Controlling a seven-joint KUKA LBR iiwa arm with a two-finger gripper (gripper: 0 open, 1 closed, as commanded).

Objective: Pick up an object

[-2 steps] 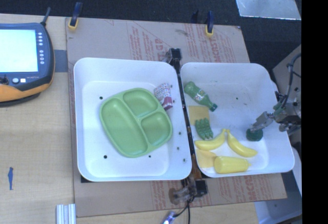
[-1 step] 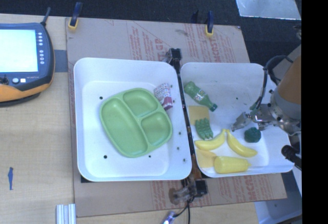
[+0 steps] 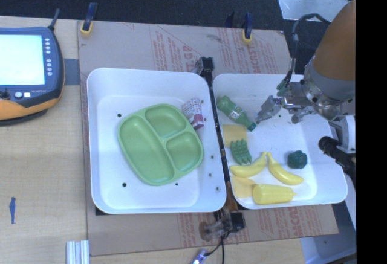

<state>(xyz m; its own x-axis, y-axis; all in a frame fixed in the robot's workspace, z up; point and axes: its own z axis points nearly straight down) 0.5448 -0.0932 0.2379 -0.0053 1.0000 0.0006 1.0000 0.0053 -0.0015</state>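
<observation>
My gripper (image 3: 267,112) hangs over the upper middle of the right bin (image 3: 326,196), reaching in from the right under the grey and orange arm. Its tip is just right of a green bottle (image 3: 232,110) that lies near the bin's left wall; I cannot tell whether they touch. Lower in the same bin lie a yellow flat block (image 3: 233,133), a green hand-shaped toy (image 3: 240,151), two bananas (image 3: 249,168) (image 3: 284,173), a yellow cylinder (image 3: 272,194) and a dark green lump (image 3: 297,159).
The left bin (image 3: 109,190) holds a green divided plate (image 3: 160,143) and a crumpled red and white can (image 3: 193,113) near its right wall. A teach pendant (image 3: 27,69) rests on the bench at far left. Clamps (image 3: 207,65) join the bins.
</observation>
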